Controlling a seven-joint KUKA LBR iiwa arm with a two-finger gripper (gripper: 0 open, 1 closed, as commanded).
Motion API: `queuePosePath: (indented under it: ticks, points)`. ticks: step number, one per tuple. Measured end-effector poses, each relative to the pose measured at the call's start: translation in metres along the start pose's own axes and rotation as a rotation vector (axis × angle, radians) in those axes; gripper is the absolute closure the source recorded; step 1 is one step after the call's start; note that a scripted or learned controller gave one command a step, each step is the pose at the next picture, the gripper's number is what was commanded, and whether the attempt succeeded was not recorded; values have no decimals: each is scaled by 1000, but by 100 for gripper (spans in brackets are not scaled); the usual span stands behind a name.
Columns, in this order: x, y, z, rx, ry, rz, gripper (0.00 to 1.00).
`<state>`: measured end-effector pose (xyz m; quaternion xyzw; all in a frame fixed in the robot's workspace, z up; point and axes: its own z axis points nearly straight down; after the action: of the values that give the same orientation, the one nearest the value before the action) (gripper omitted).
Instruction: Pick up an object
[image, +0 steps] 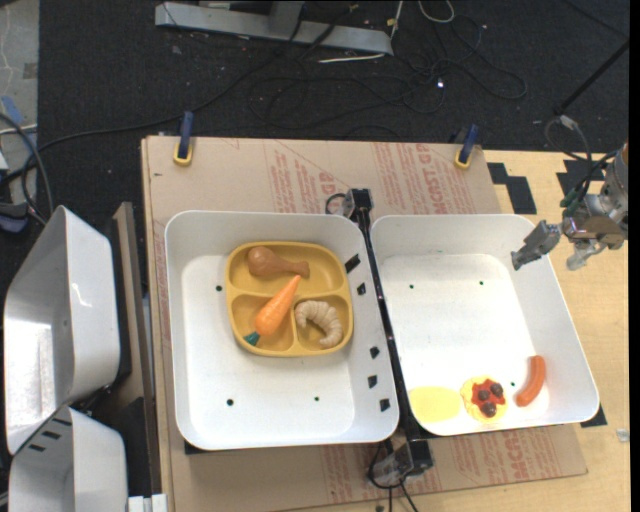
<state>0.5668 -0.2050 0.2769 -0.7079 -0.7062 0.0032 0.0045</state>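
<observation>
Orange sausage (531, 381) lies at five o'clock in the right bin (560, 300), beside a berry tart (486, 396) and yellow disc (434, 403). My gripper (560, 250) hangs spread wide, holding nothing, at the bin's two o'clock edge.

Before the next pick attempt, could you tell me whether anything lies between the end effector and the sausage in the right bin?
Nothing visible does. The end effector hangs over the right bin's far right edge, and only bare bin floor separates it from the sausage near the front right corner.
</observation>
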Motion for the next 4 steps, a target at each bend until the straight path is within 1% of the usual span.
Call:
queuePosePath:
  ticks: [1,2,3,4]
  points:
    - [1,2,-6,-11,-3,-3,0]
    - [-6,2,39,-8,-2,0,0]
    - [-11,-7,92,-7,-1,0,0]
    - [-10,-4,136,-8,-1,-1,0]
